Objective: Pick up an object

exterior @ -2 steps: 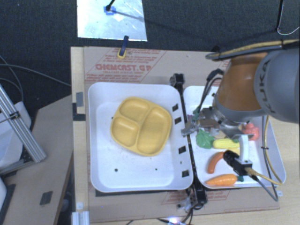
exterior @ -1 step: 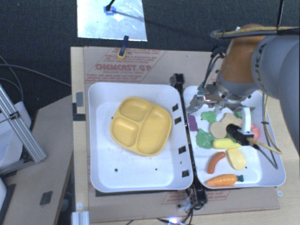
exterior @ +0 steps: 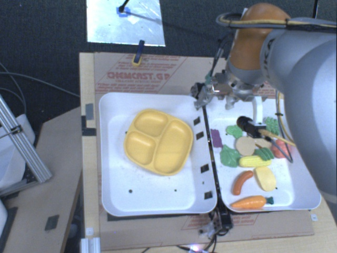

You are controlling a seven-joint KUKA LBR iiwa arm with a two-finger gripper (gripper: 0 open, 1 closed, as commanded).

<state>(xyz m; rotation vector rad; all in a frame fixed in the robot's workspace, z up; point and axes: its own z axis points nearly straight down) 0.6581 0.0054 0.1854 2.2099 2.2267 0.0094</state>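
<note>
My gripper [exterior: 227,95] hangs over the far edge of the right bin [exterior: 300,194], close to the divider between the two bins. Below it in that bin lie several toy foods: an orange carrot [exterior: 251,202], a red sausage [exterior: 243,182], a yellow corn cob [exterior: 255,161], a pale yellow piece [exterior: 266,178], a green leaf [exterior: 229,156], a tan disc [exterior: 245,145] and a small purple piece [exterior: 216,137]. Nothing shows between the gripper and these items.
The left bin [exterior: 121,194] holds a yellow divided plate [exterior: 158,141]. More green pieces [exterior: 272,125] and a red-orange piece [exterior: 281,149] lie at the right bin's far right, partly under the arm. Cardboard lies beneath both bins.
</note>
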